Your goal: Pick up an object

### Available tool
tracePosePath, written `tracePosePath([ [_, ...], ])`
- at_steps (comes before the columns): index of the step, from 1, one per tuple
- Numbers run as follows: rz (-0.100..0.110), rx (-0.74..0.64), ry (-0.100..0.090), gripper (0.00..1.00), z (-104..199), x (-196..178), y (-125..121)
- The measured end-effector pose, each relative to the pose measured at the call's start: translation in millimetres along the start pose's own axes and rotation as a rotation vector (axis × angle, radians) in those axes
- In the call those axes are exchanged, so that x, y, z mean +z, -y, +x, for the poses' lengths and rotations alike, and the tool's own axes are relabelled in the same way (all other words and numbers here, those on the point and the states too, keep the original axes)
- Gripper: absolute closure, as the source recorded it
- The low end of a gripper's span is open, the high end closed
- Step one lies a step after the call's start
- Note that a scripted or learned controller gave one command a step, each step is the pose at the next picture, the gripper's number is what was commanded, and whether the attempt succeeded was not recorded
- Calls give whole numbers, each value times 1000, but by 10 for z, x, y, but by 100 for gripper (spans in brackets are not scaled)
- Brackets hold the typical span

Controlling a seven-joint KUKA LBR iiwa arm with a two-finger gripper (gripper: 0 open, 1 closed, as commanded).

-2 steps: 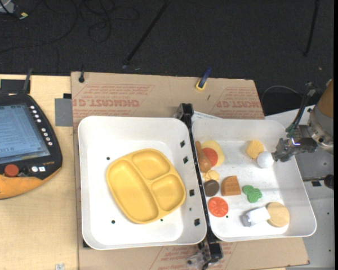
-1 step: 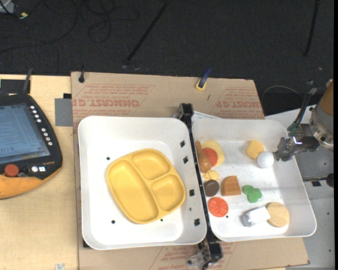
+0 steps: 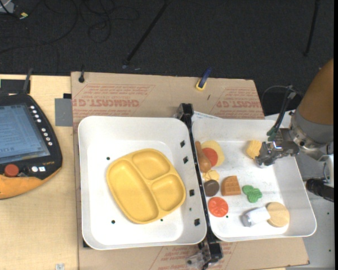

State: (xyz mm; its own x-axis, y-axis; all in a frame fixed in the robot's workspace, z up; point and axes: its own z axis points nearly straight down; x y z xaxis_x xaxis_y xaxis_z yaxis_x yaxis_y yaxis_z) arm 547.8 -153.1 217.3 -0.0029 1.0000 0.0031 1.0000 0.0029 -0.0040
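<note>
We see two white bins side by side. The left bin (image 3: pixel 96 151) holds a yellow divided plate (image 3: pixel 145 184). The right bin (image 3: pixel 296 179) holds small toy foods: a pale yellow piece (image 3: pixel 253 148) near its far edge, a brown block (image 3: pixel 231 185), a green piece (image 3: pixel 252 193), a red round piece (image 3: pixel 218 207) and a tan disc (image 3: pixel 278 214). The gripper (image 3: pixel 266 157) sits low just beside the pale yellow piece; we cannot tell how its jaws stand. A tablet pendant (image 3: pixel 19 145) lies left of the bins.
</note>
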Motion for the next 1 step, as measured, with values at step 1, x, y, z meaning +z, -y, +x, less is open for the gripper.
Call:
tracePosePath([
  [1, -1, 0, 0, 100, 437, -41, 72],
])
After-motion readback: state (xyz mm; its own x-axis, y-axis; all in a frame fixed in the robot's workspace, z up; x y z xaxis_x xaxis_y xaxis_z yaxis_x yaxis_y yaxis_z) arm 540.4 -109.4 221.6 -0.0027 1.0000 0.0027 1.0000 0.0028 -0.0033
